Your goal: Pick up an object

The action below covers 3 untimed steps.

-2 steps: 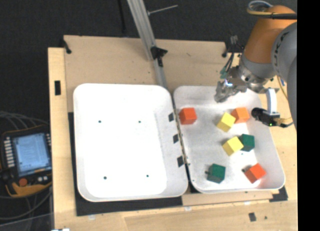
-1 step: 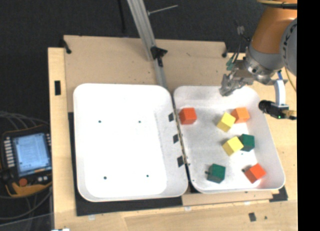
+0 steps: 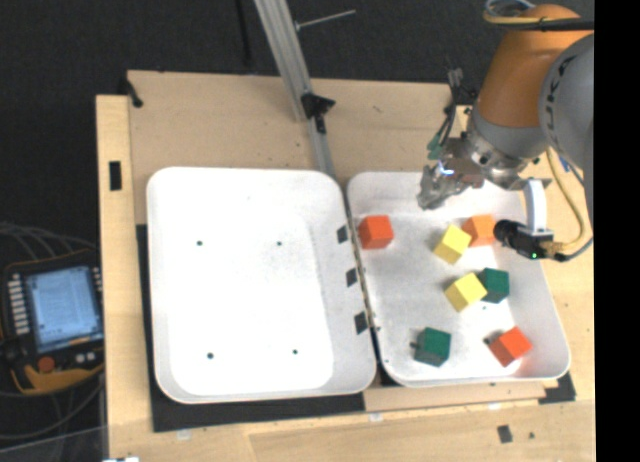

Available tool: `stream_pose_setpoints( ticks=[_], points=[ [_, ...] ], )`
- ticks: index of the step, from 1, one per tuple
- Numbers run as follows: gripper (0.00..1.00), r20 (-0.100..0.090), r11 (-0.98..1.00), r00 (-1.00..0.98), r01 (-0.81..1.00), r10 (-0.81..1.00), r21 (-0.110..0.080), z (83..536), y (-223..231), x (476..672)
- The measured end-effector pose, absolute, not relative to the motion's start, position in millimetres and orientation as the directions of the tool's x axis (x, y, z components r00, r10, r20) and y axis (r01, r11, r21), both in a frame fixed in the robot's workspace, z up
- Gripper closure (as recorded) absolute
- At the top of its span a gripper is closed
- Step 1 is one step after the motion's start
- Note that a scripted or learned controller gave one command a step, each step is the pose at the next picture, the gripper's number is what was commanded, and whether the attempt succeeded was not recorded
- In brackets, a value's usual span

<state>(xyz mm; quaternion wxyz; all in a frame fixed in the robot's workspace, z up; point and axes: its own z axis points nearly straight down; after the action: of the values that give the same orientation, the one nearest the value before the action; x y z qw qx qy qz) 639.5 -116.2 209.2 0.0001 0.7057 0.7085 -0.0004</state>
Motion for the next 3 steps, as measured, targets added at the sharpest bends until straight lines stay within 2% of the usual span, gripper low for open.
stream_pose_setpoints(
  ticks=[1, 2, 3],
  points=[
    [1.00, 0.002, 0.007, -0.007, 1.000, 1.000, 0.001, 224, -64, 614.1],
    [1.00, 0.001, 0.006, -0.006, 1.000, 1.000, -0.001, 218, -19, 585.0],
    [1.00, 0.003, 0.008, -0.008, 1.000, 1.000, 0.001, 234, 29, 565.7]
  ],
)
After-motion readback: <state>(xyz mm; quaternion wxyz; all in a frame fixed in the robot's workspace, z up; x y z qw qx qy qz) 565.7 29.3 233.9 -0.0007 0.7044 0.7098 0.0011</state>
